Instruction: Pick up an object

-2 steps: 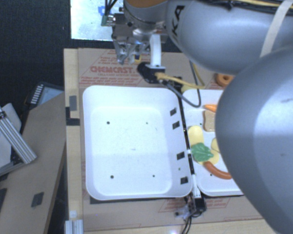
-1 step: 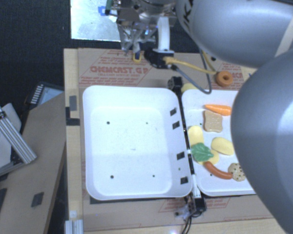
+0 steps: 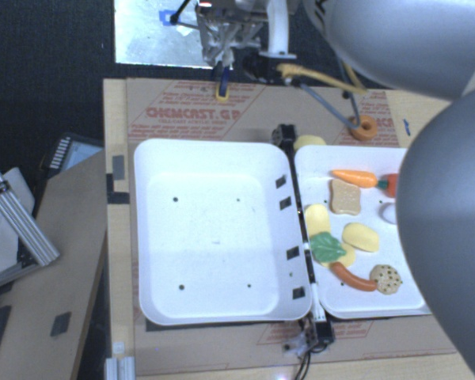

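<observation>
Grey robot hand (image 3: 222,62), grip state unclear, hovers beyond the bins; orange plastic carrot (image 3: 353,178) lies crosswise, nearer, rightward.

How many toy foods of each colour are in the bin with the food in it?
Right bin, what shows clearly:
Orange: 2, carrot, sausage
Yellow: 2, pieces and
Tan: 2, bread slice, cookie
Green: 1, leaf
Total: 7; the arm hides part of the bin.

Beneath me lies a brown cardboard sheet (image 3: 194,109) printed in red, on dark floor (image 3: 39,62). A shiny metal plate (image 3: 146,22) sits beyond it; aluminium rails (image 3: 12,216) lean at left.
</observation>
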Tool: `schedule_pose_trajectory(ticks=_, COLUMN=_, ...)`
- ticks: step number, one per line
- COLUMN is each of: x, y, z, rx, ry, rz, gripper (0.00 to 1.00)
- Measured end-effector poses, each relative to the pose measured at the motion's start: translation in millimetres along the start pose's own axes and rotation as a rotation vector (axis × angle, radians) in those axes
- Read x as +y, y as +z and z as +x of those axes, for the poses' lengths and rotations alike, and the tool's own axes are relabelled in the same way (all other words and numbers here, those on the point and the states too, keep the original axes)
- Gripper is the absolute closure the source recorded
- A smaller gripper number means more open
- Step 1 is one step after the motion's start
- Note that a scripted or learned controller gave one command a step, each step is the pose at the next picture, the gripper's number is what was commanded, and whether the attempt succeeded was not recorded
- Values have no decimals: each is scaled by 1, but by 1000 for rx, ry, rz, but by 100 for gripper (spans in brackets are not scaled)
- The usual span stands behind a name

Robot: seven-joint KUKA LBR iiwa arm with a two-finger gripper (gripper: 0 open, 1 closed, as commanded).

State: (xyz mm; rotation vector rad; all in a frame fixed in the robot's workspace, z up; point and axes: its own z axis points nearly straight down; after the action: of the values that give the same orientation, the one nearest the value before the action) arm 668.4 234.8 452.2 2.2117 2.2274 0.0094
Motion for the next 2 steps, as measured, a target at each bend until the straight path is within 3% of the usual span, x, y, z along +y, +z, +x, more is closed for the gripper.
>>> schedule_pose_trajectory(ticks=1, x=-3, y=-59, z=0, rx=0, ry=0, rz=-1, gripper=100)
schedule_pose_trajectory(ticks=2, x=0, y=-74, z=0, rx=-1, ry=1, rz=3, gripper=100)
